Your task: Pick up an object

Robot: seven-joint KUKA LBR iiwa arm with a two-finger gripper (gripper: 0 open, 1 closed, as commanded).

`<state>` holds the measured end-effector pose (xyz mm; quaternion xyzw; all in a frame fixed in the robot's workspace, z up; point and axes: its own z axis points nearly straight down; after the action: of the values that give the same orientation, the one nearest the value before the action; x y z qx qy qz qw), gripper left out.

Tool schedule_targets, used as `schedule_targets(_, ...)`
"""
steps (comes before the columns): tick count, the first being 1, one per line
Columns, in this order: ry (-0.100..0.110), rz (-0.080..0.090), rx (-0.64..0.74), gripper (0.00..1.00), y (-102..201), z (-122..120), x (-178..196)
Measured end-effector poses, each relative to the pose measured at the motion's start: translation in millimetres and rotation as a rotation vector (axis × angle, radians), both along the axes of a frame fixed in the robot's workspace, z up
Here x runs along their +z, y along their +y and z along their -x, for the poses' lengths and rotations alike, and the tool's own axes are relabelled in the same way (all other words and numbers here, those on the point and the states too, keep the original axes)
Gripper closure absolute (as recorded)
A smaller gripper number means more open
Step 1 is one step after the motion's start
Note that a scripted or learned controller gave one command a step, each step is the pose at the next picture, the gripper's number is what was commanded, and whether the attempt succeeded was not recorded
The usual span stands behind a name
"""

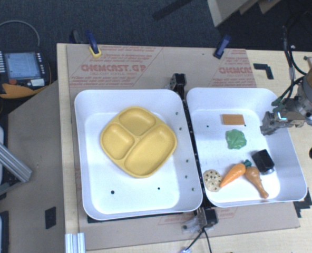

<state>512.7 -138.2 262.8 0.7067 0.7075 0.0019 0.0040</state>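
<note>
While nothing is seen held, the gripper (274, 121) is poised over the right bin's (288, 194) far edge; its finger state cannot be told. Scattered within are a green lump (235, 139), brown slab (233, 119), carrot (233, 175), drumstick (256, 181), cookie (212, 179) and, apparently, a black block (263, 161).

1. A flat table (145, 67) topped with brown printed cardboard carries everything.
2. Two shallow white plastic bins lie directly on it, side by side: left bin (93, 157), right bin (293, 167).
3. Blue clamps (94, 45) grip its far edge.
</note>
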Motion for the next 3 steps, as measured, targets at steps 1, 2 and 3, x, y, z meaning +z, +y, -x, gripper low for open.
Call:
schedule_targets(1,0.01,-0.006,0.005,1.0,62,-12,-11)
schedule_targets(2,0.012,-0.006,0.005,1.0,114,-24,-28)
schedule_targets(3,0.006,-0.004,0.005,1.0,166,-33,-21)
